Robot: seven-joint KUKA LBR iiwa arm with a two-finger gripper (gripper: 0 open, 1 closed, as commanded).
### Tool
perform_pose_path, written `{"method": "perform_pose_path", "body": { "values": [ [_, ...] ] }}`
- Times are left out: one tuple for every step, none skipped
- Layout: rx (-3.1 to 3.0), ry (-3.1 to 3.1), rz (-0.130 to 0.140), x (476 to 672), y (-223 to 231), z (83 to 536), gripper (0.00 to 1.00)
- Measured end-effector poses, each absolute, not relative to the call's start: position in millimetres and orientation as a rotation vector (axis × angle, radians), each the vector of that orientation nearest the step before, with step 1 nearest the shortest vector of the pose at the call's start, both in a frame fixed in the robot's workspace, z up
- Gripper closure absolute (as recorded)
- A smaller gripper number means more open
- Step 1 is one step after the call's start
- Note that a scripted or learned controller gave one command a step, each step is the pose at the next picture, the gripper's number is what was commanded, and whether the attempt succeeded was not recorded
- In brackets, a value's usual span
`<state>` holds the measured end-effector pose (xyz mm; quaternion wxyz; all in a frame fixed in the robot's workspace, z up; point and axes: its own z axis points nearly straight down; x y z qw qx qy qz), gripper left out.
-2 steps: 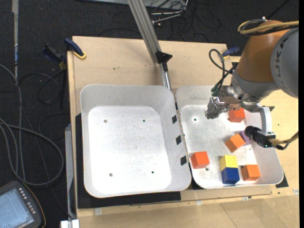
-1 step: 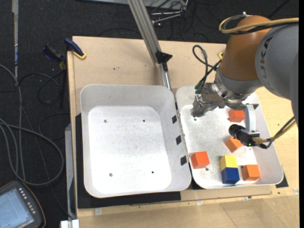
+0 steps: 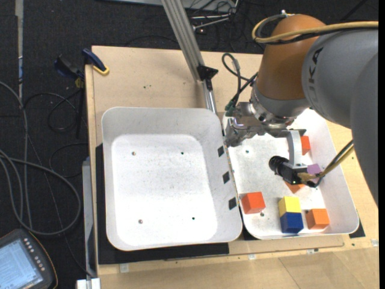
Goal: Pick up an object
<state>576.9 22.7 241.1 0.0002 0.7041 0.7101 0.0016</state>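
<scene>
Block (image 3: 252, 201) (orange, right bin (image 3: 258, 161)) lies apart from wrist (image 3: 267, 114).

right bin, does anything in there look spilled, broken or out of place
Nothing stands out. The right bin holds intact blocks lying flat: an orange block, a second orange block near the rim, and a yellow block touching a blue block.
</scene>
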Motion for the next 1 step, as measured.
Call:
{"method": "perform_pose_path", "body": {
  "values": [
    [2.214,2.233,0.000,569.6,74.5,228.6,1.00]
  ]
}}
